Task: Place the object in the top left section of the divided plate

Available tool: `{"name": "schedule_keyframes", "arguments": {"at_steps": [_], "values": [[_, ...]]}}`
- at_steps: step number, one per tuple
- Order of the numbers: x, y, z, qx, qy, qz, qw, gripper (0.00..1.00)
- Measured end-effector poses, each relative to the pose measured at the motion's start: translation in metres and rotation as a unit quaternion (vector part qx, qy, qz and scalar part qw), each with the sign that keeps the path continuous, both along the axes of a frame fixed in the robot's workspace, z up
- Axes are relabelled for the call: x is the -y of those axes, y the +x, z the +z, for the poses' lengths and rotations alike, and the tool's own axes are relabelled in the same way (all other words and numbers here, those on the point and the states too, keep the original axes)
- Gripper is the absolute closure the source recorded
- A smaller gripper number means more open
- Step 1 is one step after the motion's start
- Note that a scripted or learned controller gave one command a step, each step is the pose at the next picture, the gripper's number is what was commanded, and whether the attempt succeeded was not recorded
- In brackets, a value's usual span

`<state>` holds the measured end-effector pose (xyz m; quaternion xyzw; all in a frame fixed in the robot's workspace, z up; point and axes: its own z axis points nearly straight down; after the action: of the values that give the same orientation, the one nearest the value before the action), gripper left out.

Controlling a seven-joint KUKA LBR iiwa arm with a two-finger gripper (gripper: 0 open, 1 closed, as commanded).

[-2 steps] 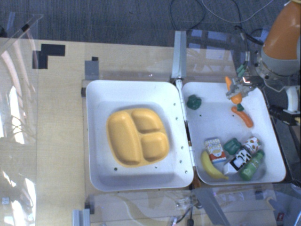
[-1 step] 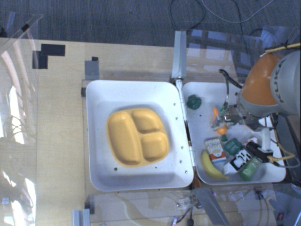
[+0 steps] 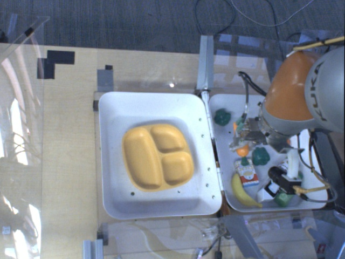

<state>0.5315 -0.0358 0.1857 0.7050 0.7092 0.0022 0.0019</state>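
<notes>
Yellow and smooth, one divided plate (image 3: 158,156) with three sections sat mid-left bin (image 3: 113,198), with bare white floor all round it and nothing in its top left section. The right bin (image 3: 229,102) was crowded: one banana (image 3: 242,190), a small carton (image 3: 247,172), a little orange piece (image 3: 243,150) and three green lumps (image 3: 222,116). The gripper (image 3: 249,134) hung over that clutter near the orange piece; whether it was open or closed I couldn't tell.

Open room surrounds the divided plate (image 3: 157,156); toys crowd the right bin (image 3: 226,198).
</notes>
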Motion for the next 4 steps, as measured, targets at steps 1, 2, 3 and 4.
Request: {"name": "schedule_keyframes", "arguments": {"at_steps": [1, 2, 3, 4], "values": [[-0.061, -0.028, -0.001, -0.002, -0.0001, 0.081, 0.9967, 1.0], [-0.114, -0.044, -0.001, -0.001, -0.0002, 0.138, 0.9905, 1.0], [-0.112, -0.043, -0.001, -0.001, -0.0009, 0.282, 0.9594, 1.0], [-0.154, -0.044, -0.032, -0.002, -0.0006, 0.277, 0.9609, 1.0]]}}
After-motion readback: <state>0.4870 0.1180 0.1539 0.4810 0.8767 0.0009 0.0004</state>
